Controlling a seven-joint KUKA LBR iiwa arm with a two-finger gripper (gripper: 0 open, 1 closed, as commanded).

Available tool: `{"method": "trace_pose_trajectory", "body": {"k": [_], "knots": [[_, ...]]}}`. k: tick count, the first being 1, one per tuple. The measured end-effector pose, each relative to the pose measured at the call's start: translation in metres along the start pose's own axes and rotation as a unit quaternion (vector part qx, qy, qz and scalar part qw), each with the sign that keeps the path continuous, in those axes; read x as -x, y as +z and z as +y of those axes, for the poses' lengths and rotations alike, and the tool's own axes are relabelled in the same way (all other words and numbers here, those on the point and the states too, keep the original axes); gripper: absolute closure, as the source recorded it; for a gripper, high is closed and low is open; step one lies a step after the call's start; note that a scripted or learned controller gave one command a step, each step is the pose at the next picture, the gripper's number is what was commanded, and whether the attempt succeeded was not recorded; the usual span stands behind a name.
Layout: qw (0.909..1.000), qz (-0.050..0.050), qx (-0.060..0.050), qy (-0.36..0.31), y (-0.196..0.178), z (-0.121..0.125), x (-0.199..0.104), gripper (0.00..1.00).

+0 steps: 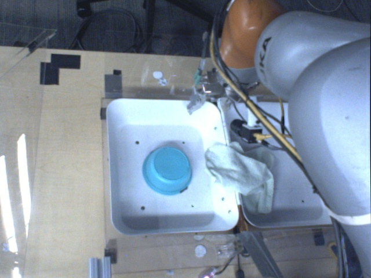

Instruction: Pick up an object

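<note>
A round blue bowl (pixel 167 170) sits upside-down or flat in the middle of the left white bin (pixel 124 213). A pale crumpled cloth (pixel 242 171) lies draped over the wall between the two bins, partly in each. My gripper (pixel 196 101) hangs at the far right corner of the left bin, just over its back rim, well away from both the bowl and the cloth. Nothing is visible in it. The big grey arm (pixel 313 97) with its orange band (pixel 246 22) covers most of the right bin.
The right bin (pixel 284 216) shows only its near part below the arm. Black and yellow cables (pixel 255 133) hang from the wrist above the cloth. Wooden bench surface lies to the left of the bins, with black markers at its back.
</note>
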State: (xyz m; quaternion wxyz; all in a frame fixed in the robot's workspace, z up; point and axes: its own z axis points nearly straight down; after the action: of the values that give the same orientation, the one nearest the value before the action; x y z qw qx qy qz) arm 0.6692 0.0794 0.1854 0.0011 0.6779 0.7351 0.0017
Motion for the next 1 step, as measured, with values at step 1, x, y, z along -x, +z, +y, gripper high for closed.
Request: {"method": "trace_pose_trajectory", "body": {"k": [1], "knots": [[1.0,0.0,0.002,-0.002,-0.0115,0.0013,-0.0014,1.0]]}}
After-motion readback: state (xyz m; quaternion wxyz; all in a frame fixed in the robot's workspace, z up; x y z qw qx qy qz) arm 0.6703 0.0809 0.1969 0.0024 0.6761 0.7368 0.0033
